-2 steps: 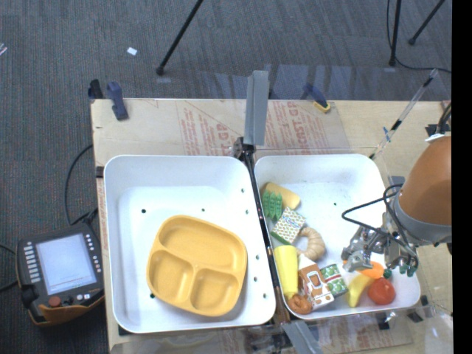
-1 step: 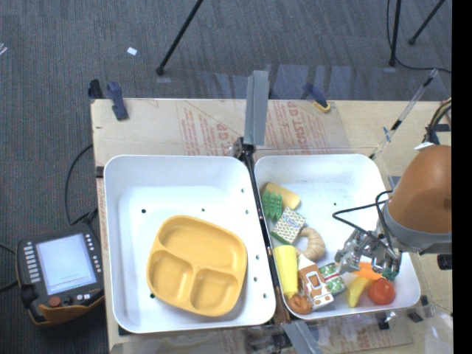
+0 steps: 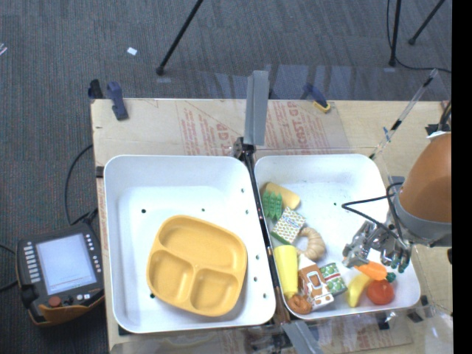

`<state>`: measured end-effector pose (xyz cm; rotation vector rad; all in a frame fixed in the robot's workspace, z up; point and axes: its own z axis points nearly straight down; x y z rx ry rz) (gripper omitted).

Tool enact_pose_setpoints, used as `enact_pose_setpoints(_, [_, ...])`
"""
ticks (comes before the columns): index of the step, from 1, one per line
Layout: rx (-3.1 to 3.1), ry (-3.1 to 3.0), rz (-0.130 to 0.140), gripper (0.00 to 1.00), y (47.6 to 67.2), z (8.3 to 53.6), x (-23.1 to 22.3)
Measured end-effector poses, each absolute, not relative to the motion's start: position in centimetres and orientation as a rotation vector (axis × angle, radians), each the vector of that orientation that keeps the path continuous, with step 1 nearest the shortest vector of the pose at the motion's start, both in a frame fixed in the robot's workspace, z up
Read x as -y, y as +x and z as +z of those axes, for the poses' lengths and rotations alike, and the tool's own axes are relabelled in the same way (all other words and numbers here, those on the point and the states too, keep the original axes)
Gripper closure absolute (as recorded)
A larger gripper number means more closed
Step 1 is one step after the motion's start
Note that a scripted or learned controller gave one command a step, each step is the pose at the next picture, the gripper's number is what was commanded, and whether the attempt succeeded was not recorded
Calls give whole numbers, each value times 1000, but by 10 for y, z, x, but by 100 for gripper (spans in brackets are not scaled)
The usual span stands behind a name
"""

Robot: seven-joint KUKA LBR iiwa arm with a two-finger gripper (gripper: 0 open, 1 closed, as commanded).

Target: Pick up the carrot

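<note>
Carrot: I see the carrot (image 3: 372, 271) lying in the front right corner of the right bin (image 3: 324, 167), a short orange piece with a green tip, pointing toward the bin's right wall.
Neighbours: a red tomato (image 3: 380, 292) touches it on the near side and a small yellow piece (image 3: 357, 289) sits just beside both; I judge this crowding to be the main nuisance for a clean grab.
Hand: my hand (image 3: 375, 248) hangs low over that corner, just behind the carrot, reaching in from the right; I read that as lining up for the pick.
Hand state: the metal fingers are a blur of parts from this angle, so I cannot tell whether they stand apart or together, and I see nothing held between them.
Rest of right bin: a yellow corn cob (image 3: 285, 268), a printed carton (image 3: 317, 286), a croissant (image 3: 313, 243) and green items crowd the bin's left side, well apart from the carrot.
Left bin: the yellow divided plate (image 3: 197, 265) lies flat in the left bin (image 3: 125, 190), out of my way.
Tabletop: both bins sit side by side on the tabletop (image 3: 169, 124).
Progress: I judge the lift not yet done.
</note>
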<state>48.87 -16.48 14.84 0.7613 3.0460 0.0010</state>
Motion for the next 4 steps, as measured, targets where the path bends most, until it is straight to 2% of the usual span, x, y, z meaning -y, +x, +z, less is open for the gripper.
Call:
enact_pose_setpoints(1, [-2870,1289,0,100,476,85,176])
enact_pose_setpoints(2, [-2597,1771,1,100,549,96,148])
enact_pose_setpoints(3, [-2671,1649,1,100,548,137,143])
enact_pose_setpoints(4, [-2677,1649,-1,0,547,135,142])
